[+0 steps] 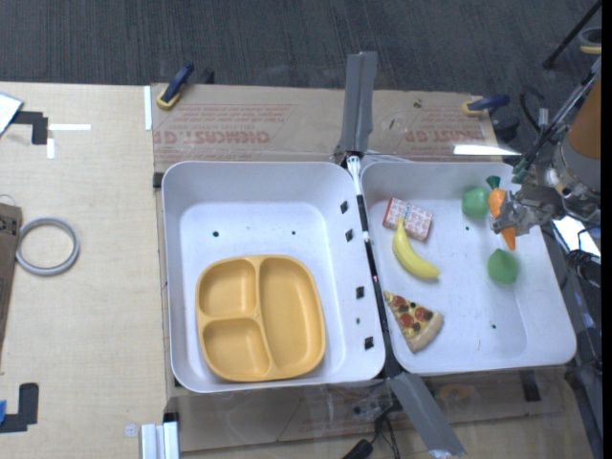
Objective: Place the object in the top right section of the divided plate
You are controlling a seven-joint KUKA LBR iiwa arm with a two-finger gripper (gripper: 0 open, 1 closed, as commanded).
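**Still at the right bin: pick not confirmed, plate unfilled**

Possibly a failed or wrong pick could result from this pose. The gripper [513, 220] is seen low at the right edge of the right bin [535, 347], in a tight cluster: a carrot [498, 202] and a green round toy [475, 202] just beside it, a second green ball [503, 267] just below. With items this close, a neighbour could be nudged or caught instead of the intended object. An orange piece is seen right at the tip, touching or overlapped by it; whether it is clamped cannot be told. How far the pincer is spread cannot be told either, since the tip is small and cluttered by cables.

Which object is meant is not stated by the task; the carrot is judged likeliest, given the gripper's position. A banana [415, 254], a pizza slice [416, 320] and a pink box [408, 218] lie further left in the same bin.

The yellow divided plate [260, 317] sits in the left bin [249, 191], well apart. A long carry across the bin walls is needed, so a weak grip could be lost on the way.
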